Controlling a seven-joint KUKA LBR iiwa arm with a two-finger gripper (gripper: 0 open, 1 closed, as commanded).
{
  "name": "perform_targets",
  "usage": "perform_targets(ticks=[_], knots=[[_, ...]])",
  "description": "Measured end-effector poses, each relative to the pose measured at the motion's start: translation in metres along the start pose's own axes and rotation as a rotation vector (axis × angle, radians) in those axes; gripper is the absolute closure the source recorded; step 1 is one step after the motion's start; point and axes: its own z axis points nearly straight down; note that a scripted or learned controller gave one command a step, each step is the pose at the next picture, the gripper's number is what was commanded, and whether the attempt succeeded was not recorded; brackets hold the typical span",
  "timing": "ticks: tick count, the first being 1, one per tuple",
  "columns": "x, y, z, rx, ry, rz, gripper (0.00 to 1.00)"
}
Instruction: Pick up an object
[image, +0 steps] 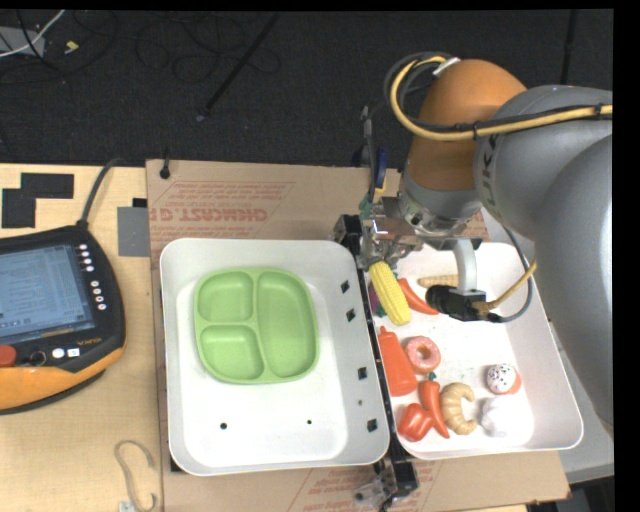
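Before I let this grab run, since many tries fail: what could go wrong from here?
1. The gripper hangs by the bin wall; a descent could strike the wall rather than the corn.
2. Corn, chili and carrot lie packed along that wall, so a grasp may nudge or catch a neighbour.
3. The corn looks rounded and could slip from a pinch.
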Motion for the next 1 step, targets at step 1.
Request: perform_targets(ticks=[1], knots=[[-0.0033, 0.0027, -0.0012, -0.002, 0.0, 0.002, 1.0]])
